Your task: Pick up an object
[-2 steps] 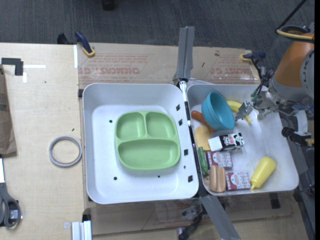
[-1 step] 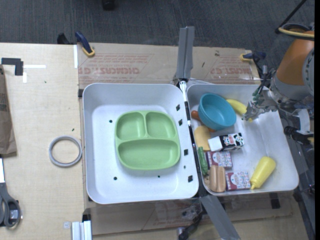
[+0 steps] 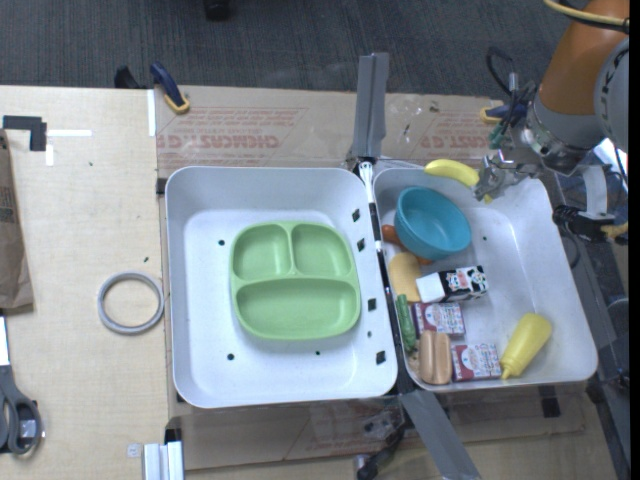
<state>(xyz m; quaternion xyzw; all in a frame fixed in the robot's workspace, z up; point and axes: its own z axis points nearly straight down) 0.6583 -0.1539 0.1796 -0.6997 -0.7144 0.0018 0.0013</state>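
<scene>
My gripper hangs over the far edge of the right bin, just right of a yellow banana. Nothing shows between its fingers. A blue bowl sits at the bin's far left. Below it lie a small black-and-white milk carton, a pale yellow item, red-and-white packets, a hot dog and a yellow mustard bottle.
The left bin holds a green divided plate. A grey tape ring lies on the wooden bench at left, scissors near the lower left corner. A grey divider post stands between the bins at the back.
</scene>
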